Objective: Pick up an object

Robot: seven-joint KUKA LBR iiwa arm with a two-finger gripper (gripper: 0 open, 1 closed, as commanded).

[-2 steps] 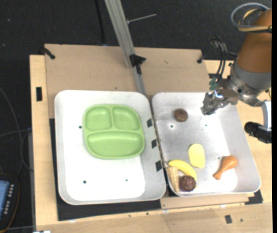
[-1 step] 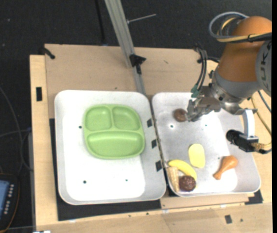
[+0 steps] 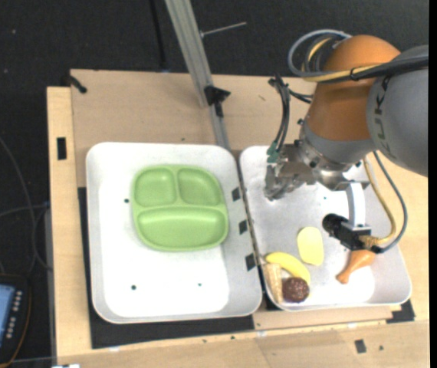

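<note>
My gripper hangs over the upper left part of the right bin, above bare white floor. Nothing shows between its fingers. Toward the bin's front lie a pale yellow oval piece, a yellow banana, a dark brown round thing and an orange carrot-shaped thing. All of them sit well below and to the right of the gripper.
The left bin holds a green divided plate in its upper middle. A metal pole slants up from between the bins at the back. The bench's wooden edge runs around both bins.
</note>
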